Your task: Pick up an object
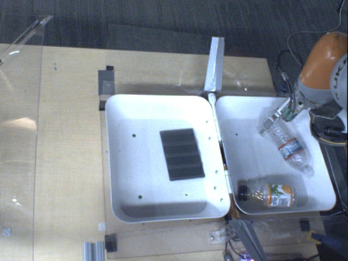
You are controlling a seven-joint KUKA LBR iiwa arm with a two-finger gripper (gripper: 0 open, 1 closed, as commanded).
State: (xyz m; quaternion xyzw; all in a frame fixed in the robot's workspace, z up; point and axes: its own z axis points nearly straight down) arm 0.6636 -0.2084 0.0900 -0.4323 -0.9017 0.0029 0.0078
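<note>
White bins: two sit side by side on the bench; the left bin [125,145] lies well off to the far side from the gripper, the right bin [244,145] lies directly under it.
Arm: the grey arm [326,69] with its orange band hangs over the right bin's upper corner, the gripper [272,121] at its low end.
Black pad: a ribbed dark pad [182,154] lies flat in the left bin, well apart from the gripper and no likely target now.
Juice bottle: the amber bottle [267,194] lies on its side along the right bin's near wall, well below the gripper, its dark cap pointing toward the left bin.
Clear bottle: the clear bottle [288,145] lies on its side just beside and beneath the gripper, seemingly the thing in hand.
Long axis: it runs diagonally, one end up by the gripper, the other down toward the bin's outer wall; which end carries the cap is too blurred to tell.
Gripper state: whether it is spread or pinched cannot be told at this size.
Doing it well: I judge the grasp should cross the bottle's long axis at mid-body, near the label, since clear plastic is slick and rolls; come straight down, squeeze gently, lift slowly.
Risk: a pinch near the end may tip or squirt it free.
</note>
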